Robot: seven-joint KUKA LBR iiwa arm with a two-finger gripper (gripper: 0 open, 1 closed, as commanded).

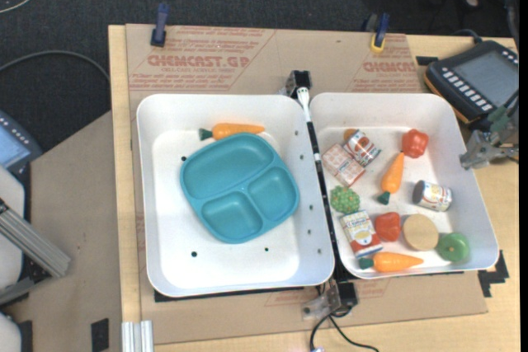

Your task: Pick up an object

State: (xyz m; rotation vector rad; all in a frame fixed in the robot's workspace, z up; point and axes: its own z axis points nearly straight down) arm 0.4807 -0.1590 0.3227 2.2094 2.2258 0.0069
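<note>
The right bin (462, 124) holds several toy foods: a red pepper (415, 143), an upright-lying carrot (393, 175), a small can (361, 147), a pale box (341, 166), a broccoli head (346, 199), a white jar (432, 195), a red tomato (388, 226), a small carton (360, 232), a tan disc (421, 233), a green apple (453, 246) and another carrot (397, 262). My gripper (481, 151) is a grey shape just outside the right bin's right rim, level with the red pepper and apart from every object.
The left bin (157, 177) holds a teal divided plate (238, 188) with a carrot (235, 129) beyond it. A black pendant (477, 78) lies on the bench at the far right. Clamps (159, 23) hold the cardboard's far edge.
</note>
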